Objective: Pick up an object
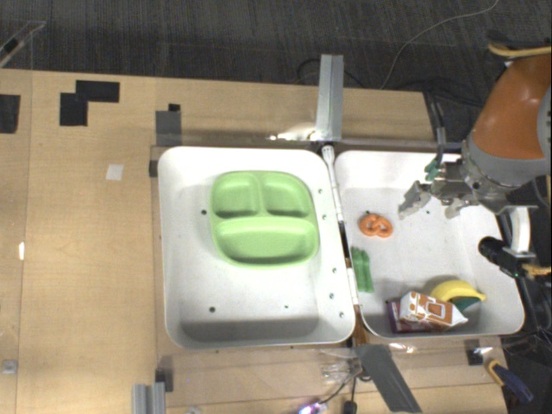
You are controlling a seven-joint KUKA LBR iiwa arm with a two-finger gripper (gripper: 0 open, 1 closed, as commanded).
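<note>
Lying nearest the camera, below the jaws [434, 199] in the right bin [509, 317], are one small carton [424, 311] and one yellow banana [459, 293]. One green stick [361, 270] and one orange pretzel [376, 225] sit to their left. The jaws stand wide, holding nothing. One green divided plate [262, 216] fills the left bin [185, 257]. Beyond the wooden tabletop [78, 248] is dark carpet [216, 15].

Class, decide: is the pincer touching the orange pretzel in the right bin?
Apart. The camera view shows bare white bin floor between the pincer and the orange pretzel.
</note>
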